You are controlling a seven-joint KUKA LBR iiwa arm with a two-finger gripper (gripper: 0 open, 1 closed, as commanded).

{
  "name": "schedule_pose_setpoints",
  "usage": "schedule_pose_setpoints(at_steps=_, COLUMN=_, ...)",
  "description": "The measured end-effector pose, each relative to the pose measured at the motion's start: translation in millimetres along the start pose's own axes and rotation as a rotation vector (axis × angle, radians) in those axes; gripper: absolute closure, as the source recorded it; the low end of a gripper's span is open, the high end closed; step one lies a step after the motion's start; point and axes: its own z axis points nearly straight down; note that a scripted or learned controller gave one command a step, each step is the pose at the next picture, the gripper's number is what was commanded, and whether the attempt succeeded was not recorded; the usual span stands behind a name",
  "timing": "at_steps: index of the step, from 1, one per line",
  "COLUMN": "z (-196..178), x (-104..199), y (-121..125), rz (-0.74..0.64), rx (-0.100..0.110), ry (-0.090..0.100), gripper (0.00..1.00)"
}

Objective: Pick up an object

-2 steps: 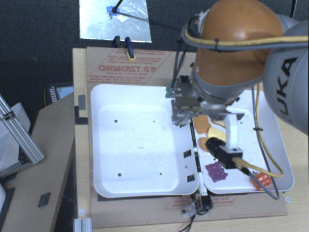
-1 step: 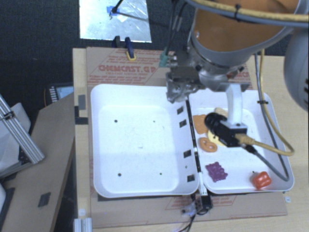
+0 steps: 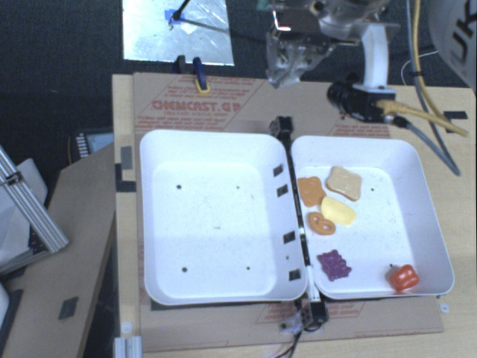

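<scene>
Two shallow white bins sit side by side on a cardboard-covered surface [image 3: 194, 99] printed with red lettering. The left bin [image 3: 216, 215] has a bare white floor marked with a few dark dots. Across the black clips along the shared edge, the right bin [image 3: 417, 200] holds a cluster of toy foods: an orange piece [image 3: 311, 191], a tan slice of bread [image 3: 344, 183], a pale yellow piece [image 3: 338, 212] and a small pretzel [image 3: 321, 224] lie close together near its left wall. A purple bunch of grapes [image 3: 335, 264] lies nearer the front, and a red pepper [image 3: 403, 277] sits in the front right corner. The claw [image 3: 287, 69] hangs above the surface behind the bins, well apart from the food, gripping nothing; how wide it stands cannot be told.
</scene>
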Motion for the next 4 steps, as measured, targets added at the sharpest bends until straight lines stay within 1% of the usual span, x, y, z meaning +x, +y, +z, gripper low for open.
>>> schedule_pose_setpoints(at_steps=1, z=16.2, x=62.9, y=-24.9, rz=-0.011, rx=0.011, ry=0.001, gripper=1.00)
schedule_pose_setpoints(at_steps=2, z=-8.9, x=59.8, y=43.2, rz=0.000, rx=0.004, ry=-0.001, gripper=1.00)
schedule_pose_setpoints(at_steps=3, z=-10.5, x=64.7, y=-42.7, rz=-0.009, rx=0.011, ry=0.002, gripper=1.00)
schedule_pose_setpoints(at_steps=4, z=-8.9, x=63.8, y=-39.7, rz=-0.006, rx=0.010, ry=0.000, gripper=0.00)
